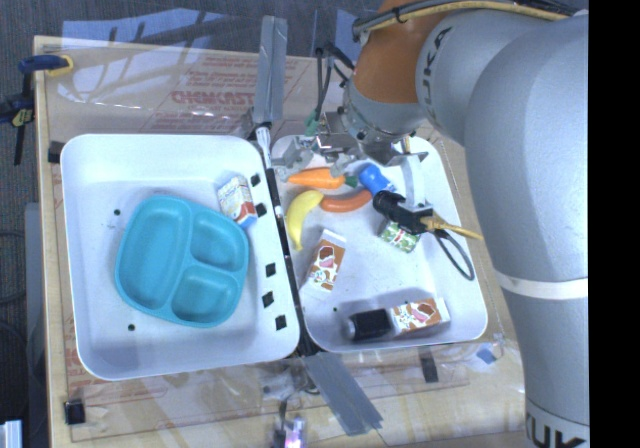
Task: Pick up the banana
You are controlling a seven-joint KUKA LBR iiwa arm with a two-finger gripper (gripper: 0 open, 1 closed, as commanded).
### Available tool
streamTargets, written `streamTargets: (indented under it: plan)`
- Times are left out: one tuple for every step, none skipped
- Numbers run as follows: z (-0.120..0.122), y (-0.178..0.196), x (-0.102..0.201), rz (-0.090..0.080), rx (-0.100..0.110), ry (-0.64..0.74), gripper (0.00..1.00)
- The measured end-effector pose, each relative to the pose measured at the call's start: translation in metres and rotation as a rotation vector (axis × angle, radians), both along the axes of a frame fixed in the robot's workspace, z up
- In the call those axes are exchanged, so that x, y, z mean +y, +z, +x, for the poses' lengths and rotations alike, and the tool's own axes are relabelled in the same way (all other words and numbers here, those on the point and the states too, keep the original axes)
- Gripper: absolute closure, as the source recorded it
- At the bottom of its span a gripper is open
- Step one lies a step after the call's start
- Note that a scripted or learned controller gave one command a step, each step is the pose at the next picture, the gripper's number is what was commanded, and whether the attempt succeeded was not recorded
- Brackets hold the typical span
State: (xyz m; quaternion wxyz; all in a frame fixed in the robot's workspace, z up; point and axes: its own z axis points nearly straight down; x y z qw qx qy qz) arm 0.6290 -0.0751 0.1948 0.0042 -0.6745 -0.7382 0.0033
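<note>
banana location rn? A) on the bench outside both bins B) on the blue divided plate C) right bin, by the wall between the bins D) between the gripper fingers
C: the banana lies on the floor of the right bin, close to the wall between the bins, with the carrot just above it in the view; the blue divided plate sits in the left bin.

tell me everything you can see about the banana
The banana is small, yellow and smooth, likely a plastic toy. It lies flat in the right bin, close to the wall shared with the left bin, curving from its upper end near the orange carrot down to a lower tip beside a small carton. Its upper end meets the reddish sausage. It is whole and unpeeled, and nothing grips it.
</note>
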Motion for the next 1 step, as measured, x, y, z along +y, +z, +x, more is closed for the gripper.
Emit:
streamTargets:
  plan:
    - [-0.0392, -0.0584, -0.0235, -0.009, -0.022, 0.006, 0.0]
